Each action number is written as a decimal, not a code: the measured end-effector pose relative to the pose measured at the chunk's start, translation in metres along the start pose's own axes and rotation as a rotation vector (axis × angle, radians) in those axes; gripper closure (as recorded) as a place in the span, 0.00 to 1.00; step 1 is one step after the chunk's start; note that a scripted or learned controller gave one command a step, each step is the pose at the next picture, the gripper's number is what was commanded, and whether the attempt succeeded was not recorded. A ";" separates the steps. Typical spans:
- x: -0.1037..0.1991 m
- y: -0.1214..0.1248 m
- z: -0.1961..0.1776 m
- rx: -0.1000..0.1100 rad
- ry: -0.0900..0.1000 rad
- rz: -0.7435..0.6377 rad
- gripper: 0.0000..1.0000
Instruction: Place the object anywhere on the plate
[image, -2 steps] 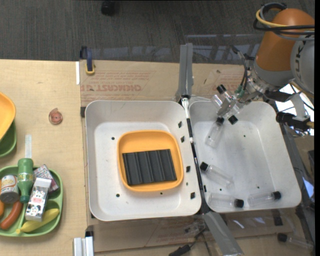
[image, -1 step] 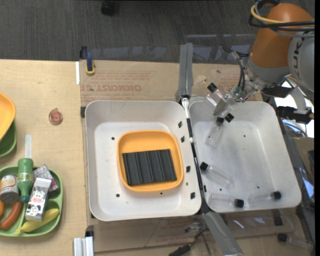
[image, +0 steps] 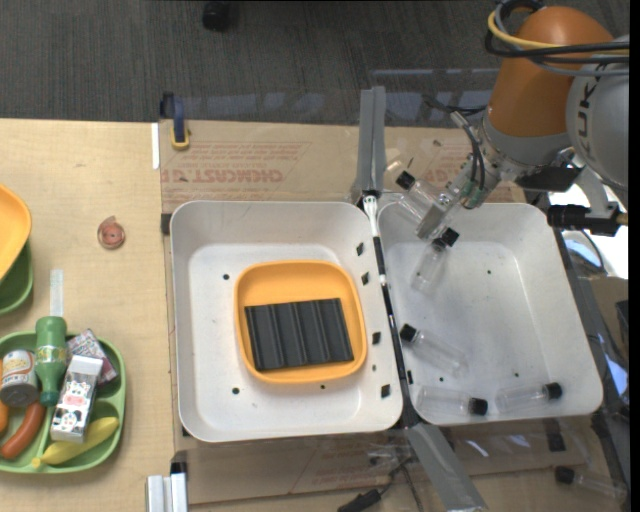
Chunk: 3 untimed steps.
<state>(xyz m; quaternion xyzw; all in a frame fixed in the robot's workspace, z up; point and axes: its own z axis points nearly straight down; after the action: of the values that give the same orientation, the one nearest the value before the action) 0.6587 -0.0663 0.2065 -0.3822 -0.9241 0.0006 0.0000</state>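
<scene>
Jaws hover over the right bin, grip state unclear. Below them, clear plastic vials: light, slick, best pinched mid-barrel.

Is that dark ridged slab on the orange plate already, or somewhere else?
On it. The dark ridged slab lies flat inside the orange plate, whose rim shows all around it, in the left bin.

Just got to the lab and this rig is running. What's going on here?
A grey and orange robot arm reaches in over the right bin, its gripper at the bin's upper left corner. Several clear tubes with black caps lie in that bin; whether the gripper holds one can't be told. The yellow plate sits in the left bin with a dark ribbed block on it.
</scene>
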 end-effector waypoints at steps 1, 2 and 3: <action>-0.033 -0.039 -0.042 -0.001 -0.003 -0.041 1.00; -0.084 -0.093 -0.105 -0.002 -0.002 -0.144 1.00; -0.084 -0.093 -0.105 -0.002 -0.003 -0.144 0.00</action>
<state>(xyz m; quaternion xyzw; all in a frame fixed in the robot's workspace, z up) 0.6529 -0.1915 0.3112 -0.3149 -0.9491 0.0001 -0.0015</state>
